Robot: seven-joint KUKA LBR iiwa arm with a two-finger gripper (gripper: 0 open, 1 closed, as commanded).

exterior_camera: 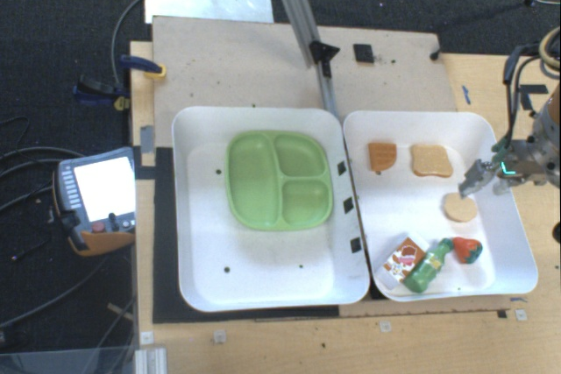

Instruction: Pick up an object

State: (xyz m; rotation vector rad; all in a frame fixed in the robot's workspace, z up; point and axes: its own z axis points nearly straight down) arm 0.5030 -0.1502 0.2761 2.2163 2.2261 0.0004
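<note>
A green divided plate [280,180] sits mid left bin [197,276]. In the right bin [517,258], the gripper [472,180] hovers over a flat round cookie [459,208] near the right wall; finger state unclear. Thin and flat, it may slip the fingers' closing.

Left bin [202,276] holds a green divided plate [280,180]. Right bin [513,271] holds two toast pieces [382,156] [431,160], a round cookie [459,208], a carton [403,261], a green bottle [428,267] and a strawberry [468,250]. The gripper [473,180] sits just above the cookie.
</note>
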